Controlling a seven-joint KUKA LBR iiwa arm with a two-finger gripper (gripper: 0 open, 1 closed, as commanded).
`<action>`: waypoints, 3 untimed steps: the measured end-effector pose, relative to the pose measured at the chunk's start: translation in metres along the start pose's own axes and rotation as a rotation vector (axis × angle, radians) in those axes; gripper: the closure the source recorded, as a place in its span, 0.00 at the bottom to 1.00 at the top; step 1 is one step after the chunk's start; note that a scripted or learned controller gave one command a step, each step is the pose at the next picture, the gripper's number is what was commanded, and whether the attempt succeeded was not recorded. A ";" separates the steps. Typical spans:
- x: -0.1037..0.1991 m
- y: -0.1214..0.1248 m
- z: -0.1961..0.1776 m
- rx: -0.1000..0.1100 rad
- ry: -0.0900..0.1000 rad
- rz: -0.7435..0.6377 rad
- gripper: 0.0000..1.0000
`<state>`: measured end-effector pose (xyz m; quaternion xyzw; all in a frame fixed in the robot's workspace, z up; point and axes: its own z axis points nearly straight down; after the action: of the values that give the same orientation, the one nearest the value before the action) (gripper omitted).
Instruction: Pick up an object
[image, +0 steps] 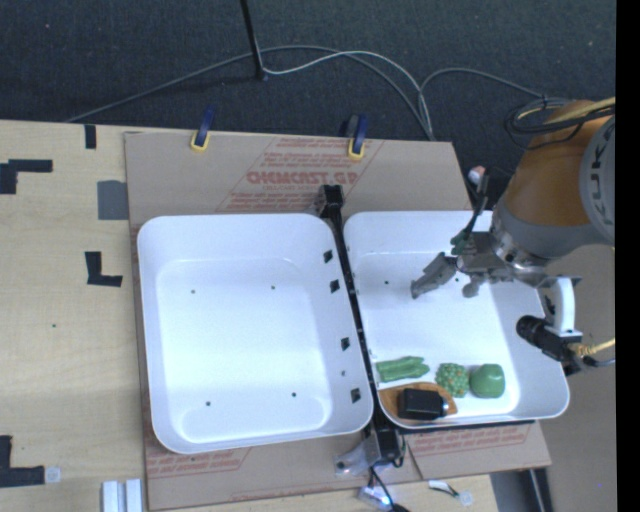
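Red "CHEMCAST GP" lettering on the brown cardboard sheet (290, 175) beneath the two white bins.

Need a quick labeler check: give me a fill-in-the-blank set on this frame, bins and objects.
1. All the objects lie in the ____ bin as the camera sees it.
2. The black object rests on an ____ piece.
3. The green ball lies directly beside the ____.
4. The gripper hovers over the bin's ____ half, away from the objects.

Missing words: right; orange; broccoli; far
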<state>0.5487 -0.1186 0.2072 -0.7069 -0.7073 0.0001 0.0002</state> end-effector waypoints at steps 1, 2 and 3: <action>-0.035 0.018 0.032 0.003 0.000 0.002 0.00; -0.047 0.026 0.047 0.001 0.000 0.000 0.00; -0.026 -0.030 -0.033 -0.006 -0.001 0.000 0.00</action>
<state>0.5192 -0.1447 0.2404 -0.7068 -0.7074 -0.0019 -0.0023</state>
